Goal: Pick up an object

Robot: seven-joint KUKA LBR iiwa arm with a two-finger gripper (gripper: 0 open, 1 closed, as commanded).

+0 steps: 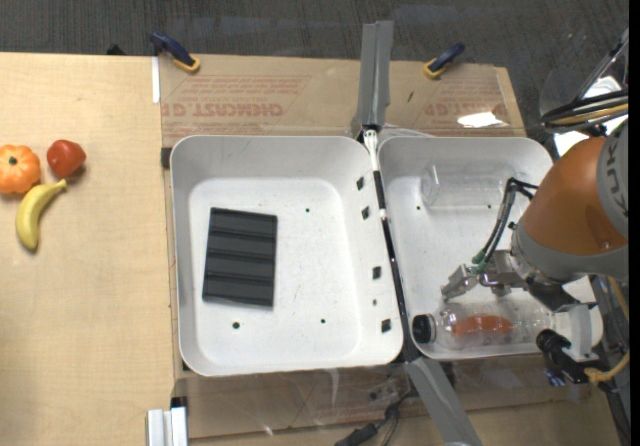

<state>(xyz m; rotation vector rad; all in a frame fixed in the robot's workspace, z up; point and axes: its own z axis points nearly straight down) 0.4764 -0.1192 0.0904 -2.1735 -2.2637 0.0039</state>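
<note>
Bottle [472,326] is the likely target: a clear plastic one with a dark cap and something orange inside, lying on its side at the near edge of the right bin [420,234].

Working left to right, you have on the desk [80,334] an orange [17,170], a tomato [66,157] and a banana [35,214], grouped together and well apart from the bins. The left bin [190,234] holds one black ribbed block [240,257], lying flat toward its left side. Two clamps [175,52] pin the cardboard behind the bins.

In the right bin, the gripper [478,281] sits low, just above and behind the bottle, with the arm [575,209] reaching in from the right. Its fingers appear spread, with nothing between them; you cannot count this as a grasp.

Judgement: the step in hand is the approach, with pickup not yet made. Your next move calls for centring the fingers across the bottle's body, descending until they straddle it, then closing. Note that the round, smooth bottle may roll or slip toward the bin wall.
</note>
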